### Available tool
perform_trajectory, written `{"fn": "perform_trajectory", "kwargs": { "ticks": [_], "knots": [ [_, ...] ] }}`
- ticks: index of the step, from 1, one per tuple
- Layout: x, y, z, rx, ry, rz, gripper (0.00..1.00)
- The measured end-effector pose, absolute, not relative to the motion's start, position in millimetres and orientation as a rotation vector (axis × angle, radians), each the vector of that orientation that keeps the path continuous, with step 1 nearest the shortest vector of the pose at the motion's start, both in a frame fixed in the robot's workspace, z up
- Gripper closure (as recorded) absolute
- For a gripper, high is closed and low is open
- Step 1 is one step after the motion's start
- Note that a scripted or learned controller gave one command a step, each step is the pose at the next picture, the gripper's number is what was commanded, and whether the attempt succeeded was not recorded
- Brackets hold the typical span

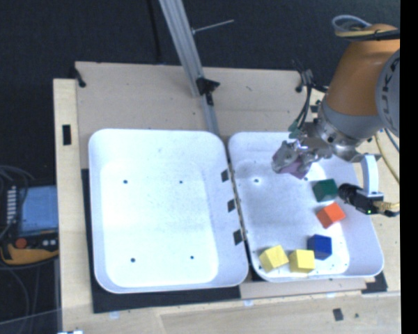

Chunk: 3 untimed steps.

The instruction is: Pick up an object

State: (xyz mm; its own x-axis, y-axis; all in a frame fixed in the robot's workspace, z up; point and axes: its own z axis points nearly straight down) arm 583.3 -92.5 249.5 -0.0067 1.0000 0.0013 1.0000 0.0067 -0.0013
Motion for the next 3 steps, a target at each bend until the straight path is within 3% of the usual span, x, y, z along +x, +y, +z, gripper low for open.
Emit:
{"fn": "perform_trajectory", "kwargs": {
  "ticks": [2, 3],
  "knots": [
    [604.3, 17, 243, -2.212, -2.230, -0.002, 1.00],
    [602.1, 68, 230, -2.212, -2.227, 0.003, 1.00]
  ]
}}
